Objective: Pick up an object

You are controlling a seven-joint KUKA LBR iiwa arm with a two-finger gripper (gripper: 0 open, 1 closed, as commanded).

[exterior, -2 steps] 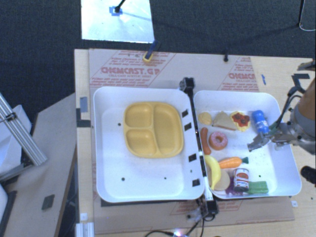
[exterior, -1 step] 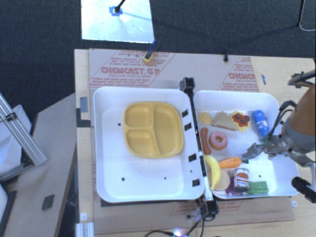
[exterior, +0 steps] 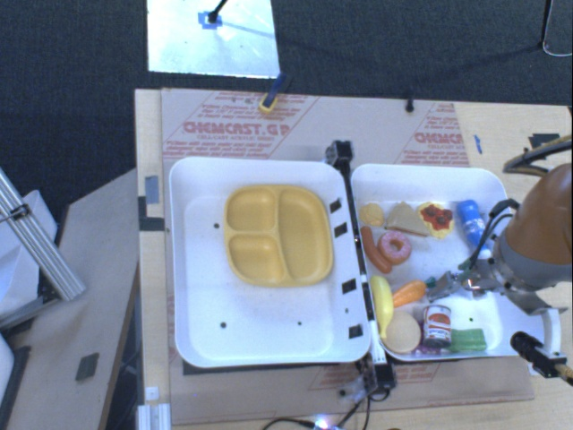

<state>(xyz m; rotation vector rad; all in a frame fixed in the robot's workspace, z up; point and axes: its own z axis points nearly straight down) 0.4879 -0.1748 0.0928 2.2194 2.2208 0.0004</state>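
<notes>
The right bin holds several toy foods: a pink donut, a hot dog, a sandwich wedge, a pizza slice, a blue bottle, a banana, a carrot, a pale bun, a small can and a green block. My gripper hangs low in this bin, just right of the carrot and above the can. It is small and dark here, and nothing can be seen held in it.
The left bin carries a yellow three-compartment plate. A black divider runs between the bins. The arm's orange and grey wrist covers the right bin's right side. A silver sheet lies beyond the bench.
</notes>
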